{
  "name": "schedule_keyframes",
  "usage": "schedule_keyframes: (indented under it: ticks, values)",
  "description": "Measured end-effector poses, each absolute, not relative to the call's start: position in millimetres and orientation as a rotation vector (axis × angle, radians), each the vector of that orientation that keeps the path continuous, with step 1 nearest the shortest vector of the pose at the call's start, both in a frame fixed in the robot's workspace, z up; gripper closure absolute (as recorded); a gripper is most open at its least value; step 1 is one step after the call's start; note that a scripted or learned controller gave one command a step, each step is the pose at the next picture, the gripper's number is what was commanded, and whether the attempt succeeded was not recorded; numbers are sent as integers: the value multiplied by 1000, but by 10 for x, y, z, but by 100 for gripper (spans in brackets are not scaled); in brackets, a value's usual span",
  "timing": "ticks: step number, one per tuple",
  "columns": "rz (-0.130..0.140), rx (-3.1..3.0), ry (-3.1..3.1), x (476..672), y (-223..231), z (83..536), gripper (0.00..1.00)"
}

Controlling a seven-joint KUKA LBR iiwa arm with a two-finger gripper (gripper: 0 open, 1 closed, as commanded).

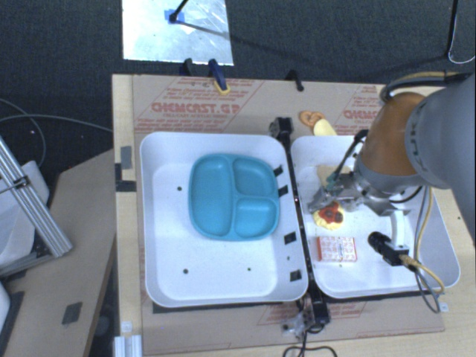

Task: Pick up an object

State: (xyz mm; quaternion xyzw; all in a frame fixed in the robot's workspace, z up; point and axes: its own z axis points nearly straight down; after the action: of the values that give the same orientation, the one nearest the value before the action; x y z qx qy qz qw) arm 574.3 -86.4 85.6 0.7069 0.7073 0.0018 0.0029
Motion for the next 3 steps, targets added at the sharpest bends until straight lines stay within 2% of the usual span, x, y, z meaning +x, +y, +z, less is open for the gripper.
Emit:
schedule_keyframes:
  ticks: [1, 2, 3]
  values:
    - [4, 2214, 2221, 5846, -837, 873, 0]
    - [9, 2211, 2217, 5861, -843, 987, 100]
    - [17, 2211, 2219, 5742, -919, 886, 100]
